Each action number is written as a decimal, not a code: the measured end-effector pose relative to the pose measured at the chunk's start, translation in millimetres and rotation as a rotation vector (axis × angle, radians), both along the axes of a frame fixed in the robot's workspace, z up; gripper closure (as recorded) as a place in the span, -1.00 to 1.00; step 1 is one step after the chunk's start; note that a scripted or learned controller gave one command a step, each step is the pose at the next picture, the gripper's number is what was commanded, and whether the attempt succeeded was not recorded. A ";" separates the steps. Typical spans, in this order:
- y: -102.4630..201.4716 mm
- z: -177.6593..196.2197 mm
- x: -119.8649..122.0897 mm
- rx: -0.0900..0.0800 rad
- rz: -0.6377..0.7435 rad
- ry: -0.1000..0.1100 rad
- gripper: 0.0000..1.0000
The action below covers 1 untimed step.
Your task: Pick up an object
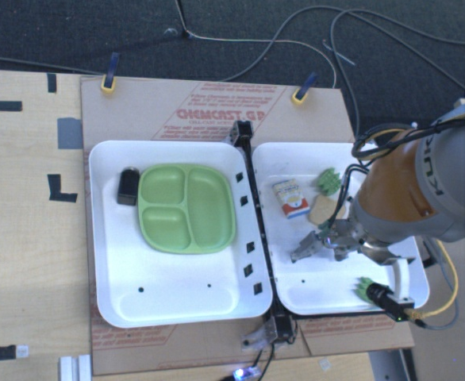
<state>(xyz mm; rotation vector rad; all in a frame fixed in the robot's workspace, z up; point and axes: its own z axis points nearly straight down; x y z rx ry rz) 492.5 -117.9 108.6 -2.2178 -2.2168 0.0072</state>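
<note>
Gripper (318, 248): low over the floor of the right bin (312, 296), near its middle. We cannot tell whether it is spread or closed, because the wrist and the grey arm (423, 189) crowd over it. We see nothing caught in it.
Nearest thing: a tan piece (322, 209) lies just behind the gripper, toward the back wall. It is close, but we cannot say whether the two touch.
Next out: a small carton (290, 198) with red and blue print lies left of the tan piece. A crumpled green thing (328, 181) sits behind the tan piece, nearer the back wall.
Front corner: a second green scrap (365, 290) lies by the right bin's front right corner.
Far side: the left bin (105, 236) holds a green divided plate (187, 209). A black block (128, 186) is at the plate's left edge, well apart from the gripper.
Done: the gripper is down among the right bin's things, and nothing is raised off the floor.
Left: we judge the pick not yet made. The gripper has to close on one thing, most likely the tan piece, and lift it clear.
Hard to make out: what the tan piece and the two green things are. The green scrap is partly covered by the robot's fittings.
</note>
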 end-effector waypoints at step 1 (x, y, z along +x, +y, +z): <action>0.2 -24.7 -0.2 -0.002 0.001 -0.006 -1.00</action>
